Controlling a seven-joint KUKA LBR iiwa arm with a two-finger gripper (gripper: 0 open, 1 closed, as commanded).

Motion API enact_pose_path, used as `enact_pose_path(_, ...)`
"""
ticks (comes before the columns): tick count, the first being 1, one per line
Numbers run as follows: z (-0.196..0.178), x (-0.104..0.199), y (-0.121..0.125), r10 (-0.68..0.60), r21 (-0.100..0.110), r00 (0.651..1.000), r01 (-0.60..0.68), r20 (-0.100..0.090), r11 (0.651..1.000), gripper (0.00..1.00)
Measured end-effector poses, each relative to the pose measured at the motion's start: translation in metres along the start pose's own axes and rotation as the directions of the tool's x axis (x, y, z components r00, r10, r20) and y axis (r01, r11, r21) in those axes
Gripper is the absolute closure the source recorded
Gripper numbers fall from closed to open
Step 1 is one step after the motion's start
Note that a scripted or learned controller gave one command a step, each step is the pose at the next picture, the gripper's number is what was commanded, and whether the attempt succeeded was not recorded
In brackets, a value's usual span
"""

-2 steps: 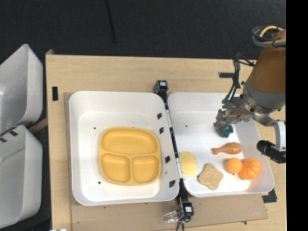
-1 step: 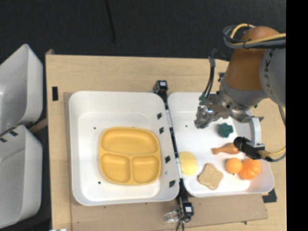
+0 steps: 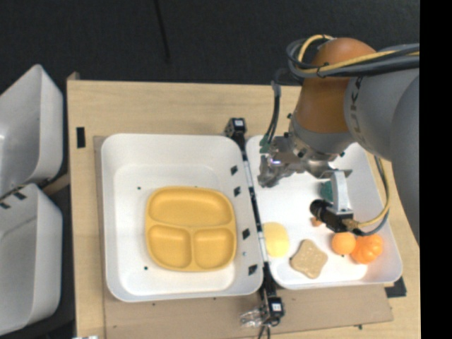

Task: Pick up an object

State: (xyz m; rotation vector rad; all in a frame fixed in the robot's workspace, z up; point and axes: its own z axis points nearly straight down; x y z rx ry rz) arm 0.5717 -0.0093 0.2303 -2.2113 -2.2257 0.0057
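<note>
My gripper hangs over the far left part of the right bin, close to the wall between the two bins. Nothing shows in its grasp. Nearer the front of that bin lie a pale yellow round piece, a tan bread-slice shape, a small orange ball and an orange fruit-like item. The yellow round piece is the closest to the gripper, lying below it in the camera view.
The left bin holds a yellow divided plate at its middle. The grey arm with its orange band covers the back right of the right bin. Bare wooden bench surrounds the bins.
</note>
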Motion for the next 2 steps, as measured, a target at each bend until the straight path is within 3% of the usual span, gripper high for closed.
enact_pose_path(2,0.009,0.092,0.024,0.000,-0.003,1.000,0.000,0.001,1.000,1.00)
